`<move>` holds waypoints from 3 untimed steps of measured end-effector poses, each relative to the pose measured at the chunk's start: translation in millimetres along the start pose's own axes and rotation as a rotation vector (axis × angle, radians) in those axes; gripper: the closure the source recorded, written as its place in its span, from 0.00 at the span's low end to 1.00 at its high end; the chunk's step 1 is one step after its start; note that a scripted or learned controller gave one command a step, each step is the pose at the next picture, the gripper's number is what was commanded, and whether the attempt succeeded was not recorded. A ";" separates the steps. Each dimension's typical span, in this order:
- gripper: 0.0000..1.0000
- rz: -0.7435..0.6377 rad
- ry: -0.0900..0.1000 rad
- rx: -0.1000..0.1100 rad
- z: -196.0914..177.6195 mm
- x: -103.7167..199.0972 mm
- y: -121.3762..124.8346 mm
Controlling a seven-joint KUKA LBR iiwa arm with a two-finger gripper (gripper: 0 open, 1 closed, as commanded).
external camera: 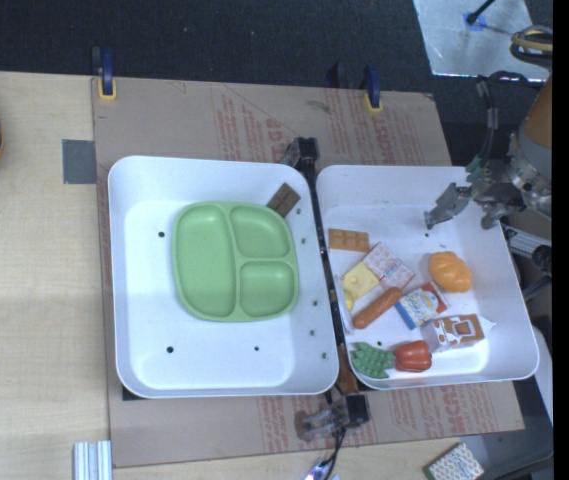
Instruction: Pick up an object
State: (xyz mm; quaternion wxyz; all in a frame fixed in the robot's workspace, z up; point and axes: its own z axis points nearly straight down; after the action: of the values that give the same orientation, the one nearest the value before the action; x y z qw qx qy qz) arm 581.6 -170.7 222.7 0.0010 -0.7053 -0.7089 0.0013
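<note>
The gripper (461,208) is held above the right bin's (384,190) far right corner – fingers parted, nothing between them – presumably so that an approach is lined up on the orange toy (450,270) lying near the right edge.

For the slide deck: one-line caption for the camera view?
Gripper poised over right bin of toy food; green divided plate sits in left bin.
</note>
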 end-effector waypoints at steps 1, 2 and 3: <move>0.00 0.002 0.001 0.008 113.1 -42.7 -22.8; 1.00 -0.002 -0.005 -0.012 90.6 -42.9 -16.2; 1.00 -0.003 0.003 0.002 45.6 3.7 -54.5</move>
State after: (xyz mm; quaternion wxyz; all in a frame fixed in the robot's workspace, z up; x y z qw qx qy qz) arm 526.9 -167.3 177.3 0.0027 -0.7043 -0.7099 0.0012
